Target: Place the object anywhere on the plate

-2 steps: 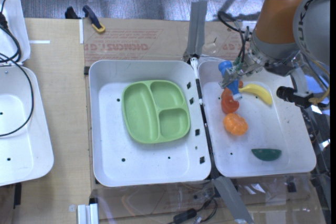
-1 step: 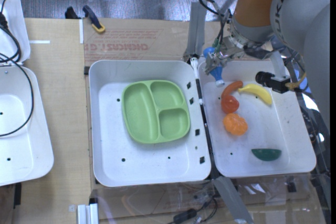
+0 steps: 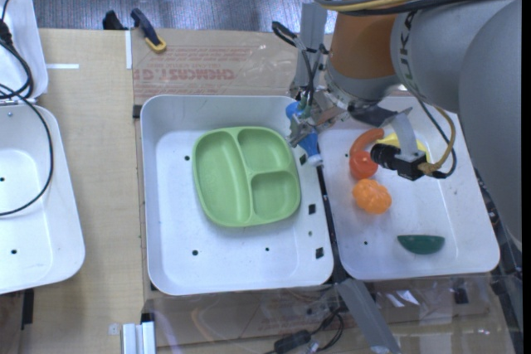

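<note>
The green divided plate (image 3: pixel 246 175) lies in the left of the two bins (image 3: pixel 166 203), toward its right side. My gripper (image 3: pixel 304 135) hangs over the seam between the bins, just off the plate's upper right rim. Blue parts (image 3: pixel 310 152) show at its tip, and I cannot tell whether they are a held object or part of the gripper. In the right bin (image 3: pixel 465 253) lie a red-orange curved piece (image 3: pixel 360 155), a bumpy orange fruit (image 3: pixel 372 196) and a dark green piece (image 3: pixel 421 243).
A yellow item (image 3: pixel 420 148) peeks from behind a black part of the arm in the right bin. The arm's bulk covers the upper right. Cardboard (image 3: pixel 199 66) lies behind the bins, and another white tray (image 3: pixel 33 203) with a black cable sits far left.
</note>
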